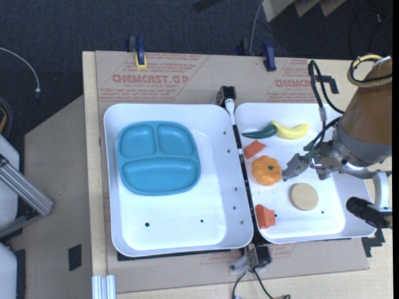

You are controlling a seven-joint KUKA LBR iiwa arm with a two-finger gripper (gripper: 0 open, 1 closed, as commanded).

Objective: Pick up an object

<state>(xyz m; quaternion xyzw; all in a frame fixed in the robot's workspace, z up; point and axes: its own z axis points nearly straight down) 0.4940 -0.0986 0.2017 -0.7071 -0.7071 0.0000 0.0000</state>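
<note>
I have the gripper (pixel 298 166) hovering low in the right bin (pixel 330 229), and I cannot tell how it is set from this slanted view; nothing shows in its grasp. Just to its left sits the orange pumpkin (pixel 267 170), the nearest candidate, with the tan round disc (pixel 304 196) just below the gripper. Further off, an orange wedge (pixel 254 148) lies up and left, the green pepper (pixel 262 131) and yellow banana (pixel 292 130) above it, and a red block (pixel 265 215) down and left near the bin's front wall. To do this well, I'd centre over the pumpkin, straddle its widest part, and descend fully before closing. Far left, the left bin (pixel 218 223) holds a blue divided plate (pixel 159 157).
</note>
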